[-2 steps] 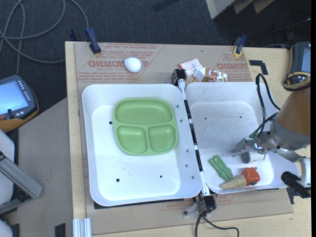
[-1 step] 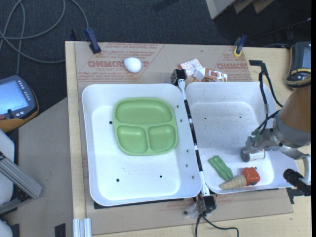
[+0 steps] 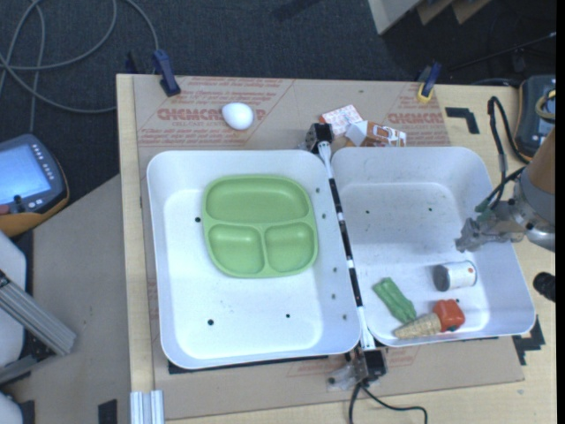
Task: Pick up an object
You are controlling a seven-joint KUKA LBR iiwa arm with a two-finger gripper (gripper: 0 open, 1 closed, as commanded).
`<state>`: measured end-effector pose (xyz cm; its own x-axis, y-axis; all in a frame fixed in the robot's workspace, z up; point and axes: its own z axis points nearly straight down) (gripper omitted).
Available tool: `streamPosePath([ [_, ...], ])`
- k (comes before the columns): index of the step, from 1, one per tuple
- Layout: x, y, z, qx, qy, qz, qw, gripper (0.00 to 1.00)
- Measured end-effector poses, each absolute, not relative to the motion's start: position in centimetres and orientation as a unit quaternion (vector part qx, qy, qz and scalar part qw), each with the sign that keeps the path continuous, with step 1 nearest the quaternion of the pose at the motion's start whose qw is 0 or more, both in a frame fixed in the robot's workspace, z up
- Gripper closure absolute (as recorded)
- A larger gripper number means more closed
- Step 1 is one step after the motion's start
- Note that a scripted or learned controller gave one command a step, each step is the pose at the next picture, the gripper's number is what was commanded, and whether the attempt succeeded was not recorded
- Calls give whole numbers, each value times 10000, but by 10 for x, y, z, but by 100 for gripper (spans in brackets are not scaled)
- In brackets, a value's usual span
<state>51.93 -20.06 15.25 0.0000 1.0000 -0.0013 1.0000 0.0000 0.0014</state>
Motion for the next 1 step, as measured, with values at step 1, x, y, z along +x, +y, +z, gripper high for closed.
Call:
streamPosePath([
  [1,519,-200,152,7071,7072,1,5,0],
])
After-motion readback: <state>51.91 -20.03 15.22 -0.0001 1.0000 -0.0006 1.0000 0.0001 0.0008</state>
